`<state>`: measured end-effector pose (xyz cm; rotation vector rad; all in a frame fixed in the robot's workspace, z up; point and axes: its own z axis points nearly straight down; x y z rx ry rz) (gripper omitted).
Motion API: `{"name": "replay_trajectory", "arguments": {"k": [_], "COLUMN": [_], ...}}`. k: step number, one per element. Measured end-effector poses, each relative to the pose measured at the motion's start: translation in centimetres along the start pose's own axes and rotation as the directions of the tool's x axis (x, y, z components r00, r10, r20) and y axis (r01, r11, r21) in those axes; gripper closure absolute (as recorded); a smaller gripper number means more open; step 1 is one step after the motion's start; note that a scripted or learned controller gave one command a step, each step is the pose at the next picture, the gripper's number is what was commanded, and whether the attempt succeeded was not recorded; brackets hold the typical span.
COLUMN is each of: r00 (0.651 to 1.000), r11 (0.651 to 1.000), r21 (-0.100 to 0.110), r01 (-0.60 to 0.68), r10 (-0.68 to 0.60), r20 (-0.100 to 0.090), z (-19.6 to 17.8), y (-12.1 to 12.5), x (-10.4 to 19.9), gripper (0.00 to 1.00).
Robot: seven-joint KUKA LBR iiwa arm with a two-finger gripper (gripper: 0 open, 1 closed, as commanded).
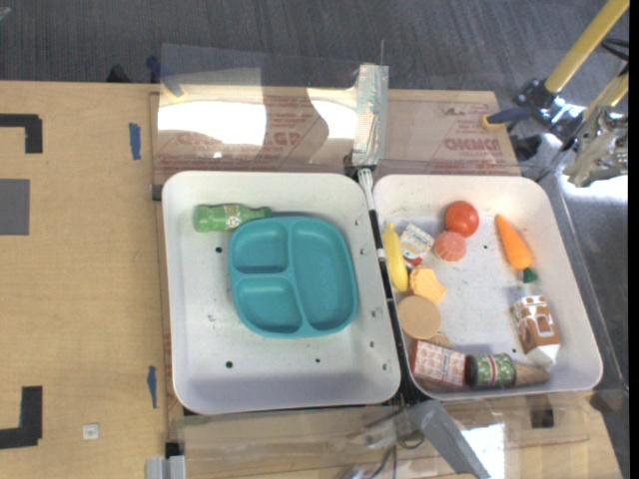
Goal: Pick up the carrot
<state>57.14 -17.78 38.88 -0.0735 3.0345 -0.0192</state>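
1. Looking down on the bench, we see two shallow white bins side by side, the left bin (190, 367) and the right bin (574, 337), on a brown cardboard-coloured surface (80, 267).
2. We find the task's thing, an orange toy carrot with a small green top (515, 244), in the right bin, in its far right part, near the right wall.
3. The carrot lies flat at a slant, its orange point toward the bin's far wall and its green top toward the near side.
4. We see bare bin floor all round the carrot; nothing touches it.
5. Left of the carrot sits a round red toy tomato (460, 217), with a paler red round piece (450, 246) just beside it on the near side.
6. On the near side of the carrot, a white and brown toy carton (536, 327) stands by the right wall, apart from the carrot.
7. A yellow toy banana (395, 257) lies along the right bin's left wall, and a tan round disc (419, 317) rests nearer to us.
8. Along the near wall lie a red and white can on its side (439, 364) and a green-labelled can (491, 370), close together.
9. In the left bin we see a teal plastic plate with three compartments (294, 273), and a green toy bottle (230, 217) lying flat at its far left corner.
10. Whether the gripper is apart or together we cannot tell.
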Motion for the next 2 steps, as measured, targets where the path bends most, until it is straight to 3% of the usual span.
{"name": "replay_trajectory", "arguments": {"k": [2], "r00": [1.000], "r11": [1.000], "r21": [0.004], "r01": [0.000], "r10": [0.000], "r20": [0.024], "z": [-2.5], "y": [0.1], "x": [-0.7], "gripper": [1.00]}}
